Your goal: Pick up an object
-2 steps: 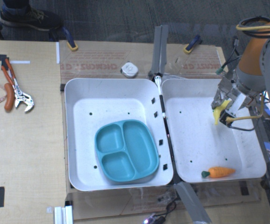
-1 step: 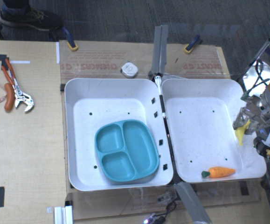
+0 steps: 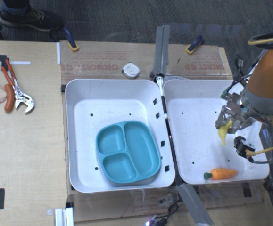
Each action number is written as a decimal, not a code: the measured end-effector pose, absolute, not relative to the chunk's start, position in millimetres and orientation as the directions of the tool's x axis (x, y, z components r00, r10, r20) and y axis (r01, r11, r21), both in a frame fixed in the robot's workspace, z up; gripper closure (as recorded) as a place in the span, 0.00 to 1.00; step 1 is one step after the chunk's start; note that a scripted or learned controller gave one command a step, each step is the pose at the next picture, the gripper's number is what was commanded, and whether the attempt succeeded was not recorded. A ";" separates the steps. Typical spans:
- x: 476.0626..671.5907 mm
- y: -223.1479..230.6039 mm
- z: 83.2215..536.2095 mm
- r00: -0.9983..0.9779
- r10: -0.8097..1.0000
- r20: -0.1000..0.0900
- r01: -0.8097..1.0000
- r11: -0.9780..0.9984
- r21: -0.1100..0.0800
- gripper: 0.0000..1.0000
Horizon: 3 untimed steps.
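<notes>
Yellow shows between the fingers of the gripper (image 3: 227, 124) in the camera view: a small banana (image 3: 222, 133) hangs there, its tip pointing down over the right bin (image 3: 193, 126), so the fingers look clamped on it, with the fruit seemingly clear of the bin floor. The grip appears to sit near the upper end of the banana, which I judge a weak hold; to do this step well, the arm should rise straight and slowly, without swinging, so the fruit does not pivot or slip out. A toy carrot (image 3: 222, 173) lies near the front edge of the same bin, apart from the gripper and out of the lift path. A blue divided plate (image 3: 127, 152) rests in the left bin (image 3: 79, 126), well away.
</notes>
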<state>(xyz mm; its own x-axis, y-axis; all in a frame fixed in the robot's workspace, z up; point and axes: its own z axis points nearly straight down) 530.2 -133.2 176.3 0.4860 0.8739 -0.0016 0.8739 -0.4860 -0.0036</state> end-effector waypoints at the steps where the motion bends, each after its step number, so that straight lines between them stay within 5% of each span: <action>1: 476.8 -192.4 102.1 0.291 0.957 0.000 0.957 -0.291 -0.003 1.00; 2: 540.2 -150.4 182.3 0.232 0.973 -0.001 0.973 -0.232 -0.001 1.00; 3: 540.0 -150.5 182.0 0.233 0.973 -0.001 0.973 -0.233 -0.002 0.00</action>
<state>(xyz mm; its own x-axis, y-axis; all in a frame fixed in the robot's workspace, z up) 540.0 -150.5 182.0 0.2326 0.9726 -0.0013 0.9726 -0.2326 -0.0021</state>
